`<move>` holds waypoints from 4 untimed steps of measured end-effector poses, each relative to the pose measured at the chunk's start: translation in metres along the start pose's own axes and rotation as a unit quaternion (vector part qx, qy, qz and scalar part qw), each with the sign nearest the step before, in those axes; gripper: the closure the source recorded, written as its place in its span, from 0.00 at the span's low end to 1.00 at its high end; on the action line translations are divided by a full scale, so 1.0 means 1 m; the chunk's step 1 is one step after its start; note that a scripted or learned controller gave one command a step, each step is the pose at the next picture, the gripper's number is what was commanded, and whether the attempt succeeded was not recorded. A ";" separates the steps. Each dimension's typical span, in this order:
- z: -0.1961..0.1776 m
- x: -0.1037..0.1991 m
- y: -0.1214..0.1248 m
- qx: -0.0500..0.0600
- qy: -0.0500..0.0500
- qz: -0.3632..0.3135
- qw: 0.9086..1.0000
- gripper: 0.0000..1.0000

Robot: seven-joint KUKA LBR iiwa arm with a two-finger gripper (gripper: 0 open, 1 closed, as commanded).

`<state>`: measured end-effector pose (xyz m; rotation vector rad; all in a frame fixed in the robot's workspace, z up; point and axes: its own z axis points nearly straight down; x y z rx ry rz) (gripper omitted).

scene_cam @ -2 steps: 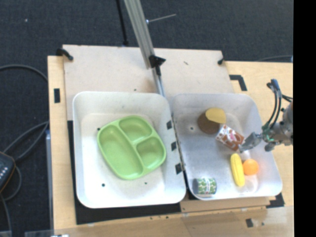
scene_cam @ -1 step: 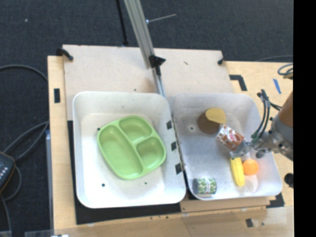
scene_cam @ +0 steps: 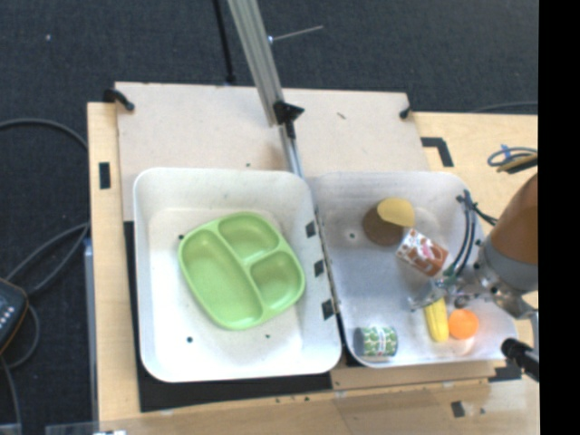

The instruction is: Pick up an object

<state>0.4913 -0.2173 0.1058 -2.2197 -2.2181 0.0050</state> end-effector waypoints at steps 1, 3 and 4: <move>0.005 -0.001 0.000 -0.002 -0.001 0.001 1.000 0.00; -0.051 -0.008 0.005 -0.006 -0.002 -0.001 1.000 1.00; -0.105 -0.010 0.007 -0.007 -0.002 -0.002 1.000 1.00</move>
